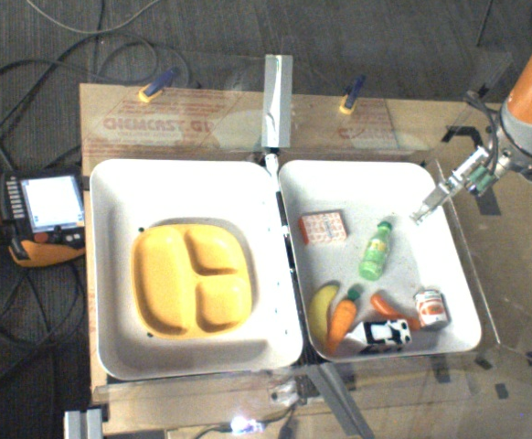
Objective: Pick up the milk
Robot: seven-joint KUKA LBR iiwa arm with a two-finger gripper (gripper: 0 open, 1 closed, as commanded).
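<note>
We count one milk point(387, 333) at the lower right, one bottle point(376, 251), one carrot point(341, 322), one banana point(320, 307), one can point(430, 307), while the arm slants from the right, gripper point(424, 211) grip unclear.

From my remote seat I see a dark grey carpet floor point(111, 26) all around the worktop point(202, 122), which is a tan board with faded red lettering. Thin cables point(65, 48) loop over the carpet beyond the worktop's far edge. Left of the worktop lies a small handheld screen unit point(42, 204) with an orange underside. Two blue-and-yellow clamps point(156, 84) grip the worktop's far edge.
</note>
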